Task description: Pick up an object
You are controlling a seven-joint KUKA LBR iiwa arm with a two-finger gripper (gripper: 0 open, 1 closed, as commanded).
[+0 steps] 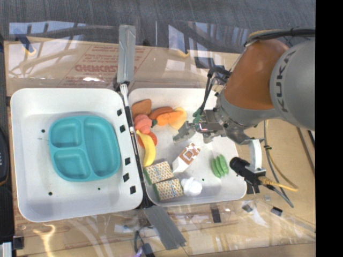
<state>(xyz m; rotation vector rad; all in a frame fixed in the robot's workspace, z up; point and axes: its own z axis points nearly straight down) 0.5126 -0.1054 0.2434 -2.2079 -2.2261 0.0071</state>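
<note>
My gripper (188,134) hangs over the middle of the right bin (236,189), just above a small brown-and-white carton (187,156). Nothing is visibly held in it. Around it lie an orange carrot (169,116), a brown roll (142,107), a pink peach (142,123), a yellow banana (148,150) and a green pod (218,166). Two patterned boxes (159,172) and a white lump (191,186) sit at the bin's near edge. The arm's orange band (252,79) covers the bin's far right corner.
The left bin (27,197) holds a teal divided plate (84,146). A grey divider bar (126,58) runs between the bins at the back. Cables and a black fitting (246,170) hang off the arm over the right bin's right side.
</note>
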